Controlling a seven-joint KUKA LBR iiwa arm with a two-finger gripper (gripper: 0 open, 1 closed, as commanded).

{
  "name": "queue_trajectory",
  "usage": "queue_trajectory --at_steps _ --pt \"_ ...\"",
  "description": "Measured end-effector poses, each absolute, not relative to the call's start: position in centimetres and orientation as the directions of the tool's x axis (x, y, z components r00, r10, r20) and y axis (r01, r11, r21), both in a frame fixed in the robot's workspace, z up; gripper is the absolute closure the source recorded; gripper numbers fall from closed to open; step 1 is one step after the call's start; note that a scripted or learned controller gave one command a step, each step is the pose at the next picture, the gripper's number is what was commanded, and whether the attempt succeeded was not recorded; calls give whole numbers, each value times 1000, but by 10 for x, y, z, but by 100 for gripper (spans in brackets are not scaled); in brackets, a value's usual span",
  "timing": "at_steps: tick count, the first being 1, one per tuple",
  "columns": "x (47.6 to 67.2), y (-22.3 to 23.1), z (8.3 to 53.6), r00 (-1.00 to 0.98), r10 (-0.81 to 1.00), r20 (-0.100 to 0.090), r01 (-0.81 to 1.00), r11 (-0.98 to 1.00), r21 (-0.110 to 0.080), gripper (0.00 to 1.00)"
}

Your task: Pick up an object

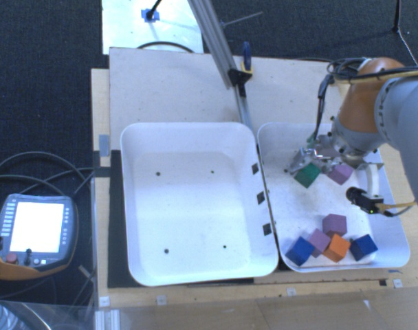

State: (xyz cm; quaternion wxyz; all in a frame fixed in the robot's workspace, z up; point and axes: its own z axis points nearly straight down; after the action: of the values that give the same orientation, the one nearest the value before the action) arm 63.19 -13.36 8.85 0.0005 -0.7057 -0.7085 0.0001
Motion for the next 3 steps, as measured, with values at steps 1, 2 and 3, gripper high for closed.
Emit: queue_trajectory --at_steps 1,2,3 --pt "634 -134 102 -6 1000 0 1000 6 4 100" --pt "634 -127 149 -6 1000 0 1000 6 7 100" --pt "634 -122 194 -6 1000 0 1000 6 7 100"
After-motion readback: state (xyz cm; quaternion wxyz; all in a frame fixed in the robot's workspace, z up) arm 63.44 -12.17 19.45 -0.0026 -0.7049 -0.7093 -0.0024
